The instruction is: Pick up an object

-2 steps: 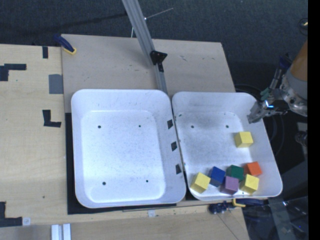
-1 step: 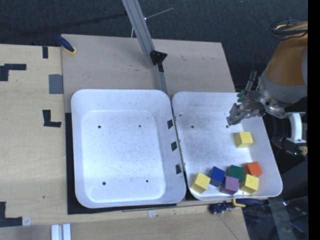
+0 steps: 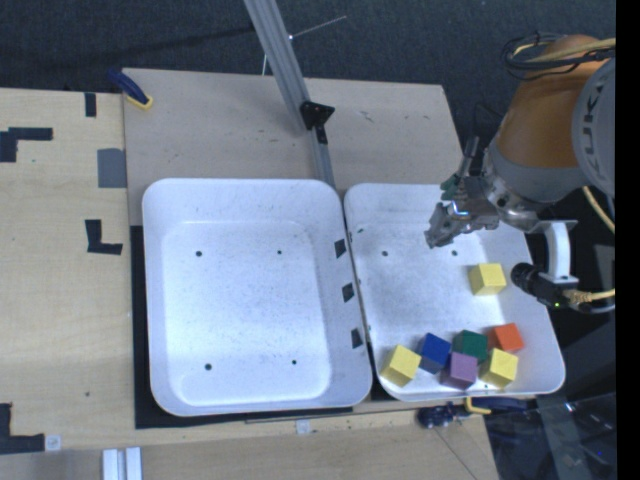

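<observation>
The right bin (image 3: pixel 400 268) holds small coloured blocks. One yellow block (image 3: pixel 487 278) lies alone near its right side. Along its front edge sit a yellow block (image 3: pixel 402 364), a blue block (image 3: pixel 435 350), a green block (image 3: pixel 469 345), a purple block (image 3: pixel 462 368), an orange block (image 3: pixel 507 337) and another yellow block (image 3: pixel 502 367). My gripper (image 3: pixel 443 230) hangs over the back part of the right bin, up and to the left of the lone yellow block, with nothing seen between its tips.
The left bin (image 3: pixel 240 288) sits beside the right one on the wooden bench. A slanted metal pole (image 3: pixel 285 53) rises from behind the bins. The arm's orange band and grey body (image 3: pixel 550 128) fill the upper right.
</observation>
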`<state>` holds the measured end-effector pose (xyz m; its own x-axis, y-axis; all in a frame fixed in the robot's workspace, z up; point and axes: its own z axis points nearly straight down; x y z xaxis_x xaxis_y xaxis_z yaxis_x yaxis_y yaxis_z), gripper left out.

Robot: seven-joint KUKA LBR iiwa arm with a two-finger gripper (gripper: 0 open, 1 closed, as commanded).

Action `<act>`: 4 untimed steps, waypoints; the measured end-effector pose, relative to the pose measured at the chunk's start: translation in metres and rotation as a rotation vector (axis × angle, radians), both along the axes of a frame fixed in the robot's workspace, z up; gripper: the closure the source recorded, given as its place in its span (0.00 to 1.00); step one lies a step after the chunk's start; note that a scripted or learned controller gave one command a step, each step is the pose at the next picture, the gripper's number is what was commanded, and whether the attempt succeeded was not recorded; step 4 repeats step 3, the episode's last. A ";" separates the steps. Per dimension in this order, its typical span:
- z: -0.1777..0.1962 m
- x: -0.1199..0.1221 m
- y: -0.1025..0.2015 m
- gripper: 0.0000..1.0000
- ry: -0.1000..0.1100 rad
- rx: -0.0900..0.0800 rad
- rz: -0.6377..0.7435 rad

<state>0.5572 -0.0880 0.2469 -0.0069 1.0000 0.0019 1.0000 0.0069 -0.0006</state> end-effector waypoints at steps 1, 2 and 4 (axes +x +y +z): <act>-0.010 -0.001 0.057 1.00 0.002 0.000 0.000; -0.002 0.002 0.111 1.00 0.001 0.000 0.001; -0.018 0.009 0.169 1.00 0.003 -0.001 0.000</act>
